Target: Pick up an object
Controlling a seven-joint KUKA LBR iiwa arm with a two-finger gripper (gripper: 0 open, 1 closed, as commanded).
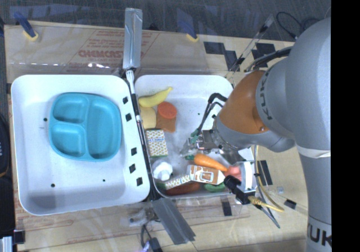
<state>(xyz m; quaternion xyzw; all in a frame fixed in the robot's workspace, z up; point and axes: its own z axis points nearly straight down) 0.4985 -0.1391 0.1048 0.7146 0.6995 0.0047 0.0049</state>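
Setting: two shallow white plastic bins side by side on a wooden surface, seen from above at a slant.
Left bin: holds one turquoise plastic divided plate, lying flat near the middle.
Right bin: crowded with small toy groceries along its left wall and near edge.
Arm: grey with an orange band, reaching in from the right and covering the right side of this bin.
Tool: low over the bin's centre, just above the near cluster; whether it is released or clenched cannot be told, and nothing can be seen held in it.
Likely target: an orange plastic carrot, lying just near of the tool, tip pointing left.
Handling, as a judgement: light, stiff and smooth, so apt to roll or slip; best taken across the thick middle.
Crowding it: a small printed carton touches its near side, with a dark red item and something green against the near wall.
Further left: a white round piece, a patterned box, a pale yellow block.
Far side: a yellow banana and an orange cylindrical cup, well apart from the tool.
In the way: the carton leaves little room for a finger on that side.
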